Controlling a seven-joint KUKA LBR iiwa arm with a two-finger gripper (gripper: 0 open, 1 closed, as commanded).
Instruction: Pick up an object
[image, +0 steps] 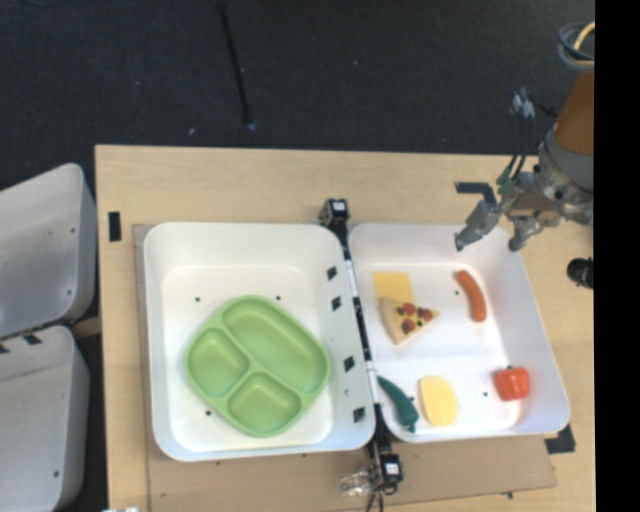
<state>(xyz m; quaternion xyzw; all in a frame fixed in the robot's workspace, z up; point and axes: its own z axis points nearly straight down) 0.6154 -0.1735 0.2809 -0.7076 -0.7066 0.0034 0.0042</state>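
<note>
The right bin (530, 330) holds several toy foods: a yellow cheese square (393, 286), a pizza slice (409, 320), an orange sausage (471, 295), a red pepper (511, 383), a pale yellow piece (437, 400) and a dark green piece (398, 400). My gripper (495, 230) hangs over the bin's far right corner, above and beyond the sausage. Its two fingers are spread apart with nothing between them.
The left bin (160, 300) carries a green divided plate (257, 363). A ridge with black clips (350, 320) separates the two bins. White chairs (40, 260) stand at the left beside the bench. A cable end (365, 483) lies at the front edge.
</note>
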